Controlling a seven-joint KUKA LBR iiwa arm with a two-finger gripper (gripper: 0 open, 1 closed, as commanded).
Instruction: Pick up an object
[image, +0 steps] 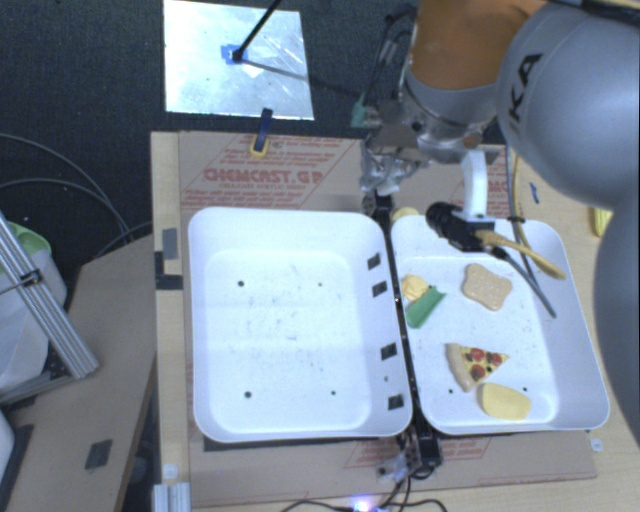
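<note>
At the far rim, where the left bin (280, 400) and the right bin (575, 340) meet, the claw (381, 200) hangs low. I cannot tell whether it is apart or together. Just beside it, inside the right bin, lies a pale yellow piece (405, 214). Further out from the claw, toward the near edge, sit a green-and-yellow piece (421, 299), a biscuit (487, 287), a pizza slice (472, 363) and a yellow lump (505, 401). My worry is the rim: coming down this close, the claw could strike the bin wall, or nudge the pale piece aside instead of catching it.
</note>
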